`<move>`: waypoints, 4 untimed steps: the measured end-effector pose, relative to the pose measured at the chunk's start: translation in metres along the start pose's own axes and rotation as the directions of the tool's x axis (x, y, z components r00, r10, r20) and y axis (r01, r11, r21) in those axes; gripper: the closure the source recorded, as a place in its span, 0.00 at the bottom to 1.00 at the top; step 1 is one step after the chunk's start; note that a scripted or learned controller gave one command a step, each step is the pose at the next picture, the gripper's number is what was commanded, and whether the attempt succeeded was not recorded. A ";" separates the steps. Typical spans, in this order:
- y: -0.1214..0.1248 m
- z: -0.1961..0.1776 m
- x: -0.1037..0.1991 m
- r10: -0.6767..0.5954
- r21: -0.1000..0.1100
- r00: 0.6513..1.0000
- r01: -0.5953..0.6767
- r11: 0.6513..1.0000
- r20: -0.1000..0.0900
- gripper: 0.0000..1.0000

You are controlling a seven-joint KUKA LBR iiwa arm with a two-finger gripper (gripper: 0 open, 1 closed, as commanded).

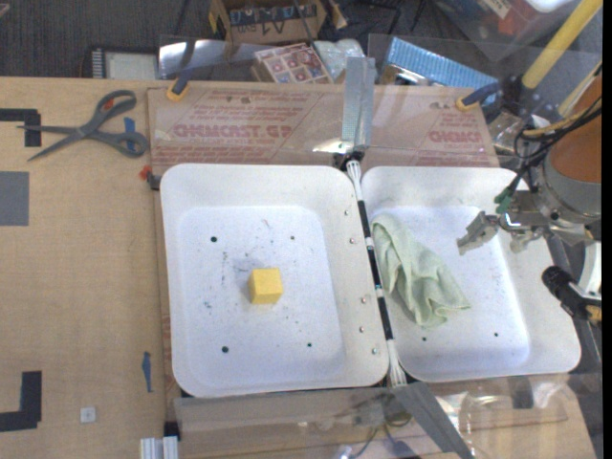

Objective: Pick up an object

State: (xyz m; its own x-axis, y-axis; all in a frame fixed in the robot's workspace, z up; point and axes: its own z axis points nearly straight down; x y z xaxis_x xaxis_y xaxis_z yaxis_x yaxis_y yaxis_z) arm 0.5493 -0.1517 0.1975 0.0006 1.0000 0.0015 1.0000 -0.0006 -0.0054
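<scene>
So my pincer (490, 229) is hovering over the right-hand bin (550, 347), near its far right side, and honestly I cannot tell how it's set from this angle, and nothing is visibly caught in it or touching it. Closest thing to me is the pale green cloth (413, 273), crumpled just off to my left in the same bin, running from the divider (373, 266) toward the middle. That's my likely trouble spot, I reckon: a limp rag bunches and slides, so if I come down on a flat bit I'd probably pinch air or just drag it across the floor of the bin, and a thin fold could slip out on the lift. Coming down too close to the bin wall on my side could also mean clipping the rim instead of anything useful. Further left, past the divider, the yellow block (267, 286) sits alone near the middle of the left bin (191, 208), well apart from me. It looks like the easier grab, but it's a long reach across, and being small, any offset would just nudge it away. Way beyond that, scissors (94, 129) lie out on the bench, not my problem.
</scene>
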 end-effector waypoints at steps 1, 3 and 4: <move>-0.070 0.095 0.022 -0.335 -0.001 0.942 0.335 0.942 0.000 0.00; -0.067 0.111 -0.018 -0.282 -0.008 0.959 0.282 0.959 0.000 1.00; -0.067 0.111 -0.013 -0.045 -0.010 0.999 0.045 0.999 0.000 1.00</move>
State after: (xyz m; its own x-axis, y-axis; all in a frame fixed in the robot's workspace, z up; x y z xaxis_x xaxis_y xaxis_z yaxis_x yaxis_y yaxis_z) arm 0.4815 -0.1641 0.0866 -0.0445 0.9990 0.0015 0.9990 0.0444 0.0050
